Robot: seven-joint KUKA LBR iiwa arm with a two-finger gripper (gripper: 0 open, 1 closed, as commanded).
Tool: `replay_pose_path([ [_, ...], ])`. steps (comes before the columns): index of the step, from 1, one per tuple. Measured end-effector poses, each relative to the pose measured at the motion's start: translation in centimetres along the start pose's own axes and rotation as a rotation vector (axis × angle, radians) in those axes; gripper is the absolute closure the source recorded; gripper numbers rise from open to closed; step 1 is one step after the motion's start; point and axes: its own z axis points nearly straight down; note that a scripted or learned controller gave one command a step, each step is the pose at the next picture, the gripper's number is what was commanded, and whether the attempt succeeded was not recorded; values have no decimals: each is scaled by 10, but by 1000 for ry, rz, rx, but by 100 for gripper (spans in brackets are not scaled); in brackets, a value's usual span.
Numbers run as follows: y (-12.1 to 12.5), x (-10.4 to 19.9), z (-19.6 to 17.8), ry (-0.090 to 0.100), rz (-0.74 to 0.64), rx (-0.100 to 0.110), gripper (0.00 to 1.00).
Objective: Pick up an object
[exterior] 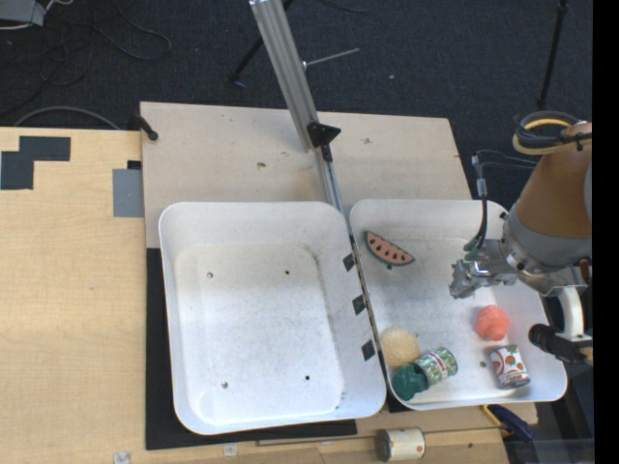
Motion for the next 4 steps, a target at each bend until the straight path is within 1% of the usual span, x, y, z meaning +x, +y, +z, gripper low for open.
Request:
replay_pose_path([
  [1, 2, 9, -48, 0, 0, -1, 100],
  [2, 3, 8, -79, -1, 0, 0, 100],
  [4, 31, 116, -87, 2, -3, 3, 100],
])
